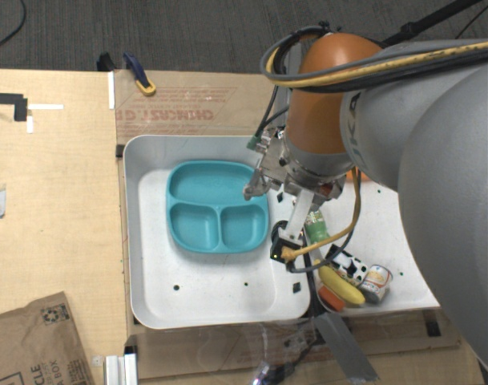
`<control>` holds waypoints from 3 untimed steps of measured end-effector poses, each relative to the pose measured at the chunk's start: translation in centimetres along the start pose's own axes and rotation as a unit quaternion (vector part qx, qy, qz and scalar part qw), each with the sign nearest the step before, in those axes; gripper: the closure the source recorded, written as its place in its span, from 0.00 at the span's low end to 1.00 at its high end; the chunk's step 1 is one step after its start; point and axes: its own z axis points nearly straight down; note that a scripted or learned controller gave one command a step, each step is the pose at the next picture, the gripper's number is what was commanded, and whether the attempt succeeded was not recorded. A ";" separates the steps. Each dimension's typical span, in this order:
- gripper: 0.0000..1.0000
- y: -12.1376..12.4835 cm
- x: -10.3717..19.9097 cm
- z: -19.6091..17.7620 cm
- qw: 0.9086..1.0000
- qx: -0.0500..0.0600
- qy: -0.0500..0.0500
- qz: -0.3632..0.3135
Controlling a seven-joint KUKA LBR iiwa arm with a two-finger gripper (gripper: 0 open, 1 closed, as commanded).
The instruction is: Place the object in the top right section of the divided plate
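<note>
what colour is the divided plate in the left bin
The divided plate is plain turquoise, no pattern; it shows best in the camera view.

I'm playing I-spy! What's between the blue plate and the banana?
Camera view: bare white floor and the ridge where both bins meet separate the blue plate from the banana.

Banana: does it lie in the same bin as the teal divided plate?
No. The banana lies in the right bin, while the divided plate sits in the left bin.
</note>
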 end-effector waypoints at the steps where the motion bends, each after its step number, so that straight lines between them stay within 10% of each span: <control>1: 0.00 -2.5 1.9 -13.4 0.992 -0.001 0.000 0.126; 2: 0.00 -7.0 2.3 1.4 0.990 0.000 0.000 0.139; 3: 0.00 -7.0 2.3 1.4 0.990 0.000 0.000 0.139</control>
